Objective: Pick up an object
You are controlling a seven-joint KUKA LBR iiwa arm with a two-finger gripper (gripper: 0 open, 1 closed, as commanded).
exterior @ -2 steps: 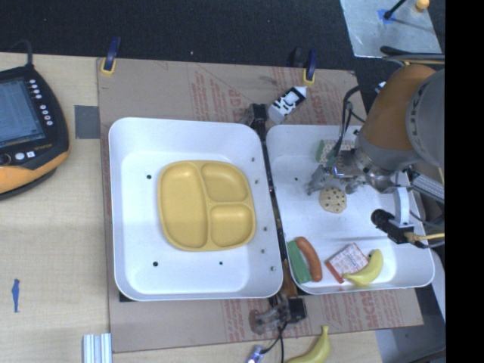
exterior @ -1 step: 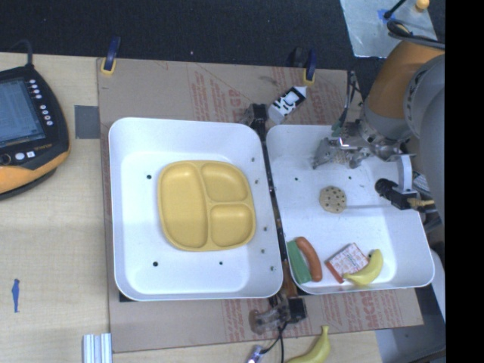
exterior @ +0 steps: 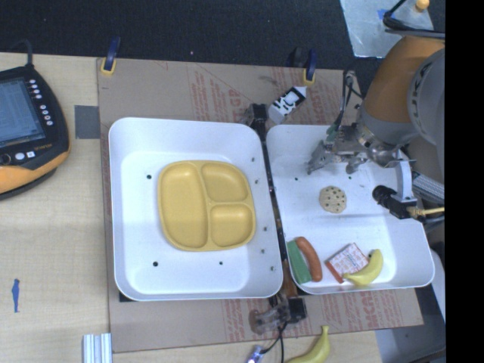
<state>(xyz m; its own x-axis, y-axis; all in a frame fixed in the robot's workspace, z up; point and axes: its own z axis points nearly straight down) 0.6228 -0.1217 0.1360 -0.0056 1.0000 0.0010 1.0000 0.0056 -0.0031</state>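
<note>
In the right bin point(exterior: 295, 146) lie a round cookie point(exterior: 332, 199), a red sausage point(exterior: 308, 258) beside a green piece point(exterior: 296, 263), a small red-and-white packet point(exterior: 346, 260) and a yellow banana point(exterior: 366, 269). My gripper point(exterior: 333, 162) hangs over the bin's far part, just above the cookie in the picture. Its fingers point(exterior: 316, 162) are spread apart with nothing between them. The left bin point(exterior: 128, 150) holds a yellow divided plate point(exterior: 204, 204).
A teach pendant point(exterior: 26, 131) lies at the left of the bench. Another banana point(exterior: 314, 348) sits outside the bins at the front edge. Blue clamps point(exterior: 110, 55) hold the cardboard at the back. A black-and-white tag point(exterior: 287, 102) lies behind the bins.
</note>
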